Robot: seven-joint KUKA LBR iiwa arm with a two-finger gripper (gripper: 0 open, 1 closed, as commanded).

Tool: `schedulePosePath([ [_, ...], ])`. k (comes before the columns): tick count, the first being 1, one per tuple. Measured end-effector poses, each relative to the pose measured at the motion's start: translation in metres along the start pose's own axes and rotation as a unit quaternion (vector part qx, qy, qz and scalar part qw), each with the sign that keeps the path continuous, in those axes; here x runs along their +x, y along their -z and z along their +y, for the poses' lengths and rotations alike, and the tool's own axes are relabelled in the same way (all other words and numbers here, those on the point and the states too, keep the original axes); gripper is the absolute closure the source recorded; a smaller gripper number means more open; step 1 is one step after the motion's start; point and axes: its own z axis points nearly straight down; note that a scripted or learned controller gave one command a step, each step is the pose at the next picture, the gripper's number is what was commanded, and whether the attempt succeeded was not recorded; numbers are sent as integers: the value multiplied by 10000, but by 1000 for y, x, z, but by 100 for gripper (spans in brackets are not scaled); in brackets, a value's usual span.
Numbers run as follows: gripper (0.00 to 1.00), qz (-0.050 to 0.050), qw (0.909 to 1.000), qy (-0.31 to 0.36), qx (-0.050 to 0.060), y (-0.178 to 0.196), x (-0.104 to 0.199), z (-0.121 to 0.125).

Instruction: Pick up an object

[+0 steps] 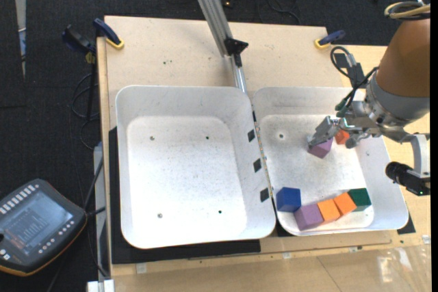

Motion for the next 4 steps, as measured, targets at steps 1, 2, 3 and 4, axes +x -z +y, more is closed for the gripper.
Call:
schedulePosePath([
  [1, 0, -3, 10000, -11, -22, 2, 0, 1],
  [2, 0, 1, 10000, -11, 1, -43, 7, 0],
  [3, 0, 4, 10000, -16, 13, -107, 9, 0],
  [4, 0, -5, 10000, -16, -15, -156, 9, 0],
])
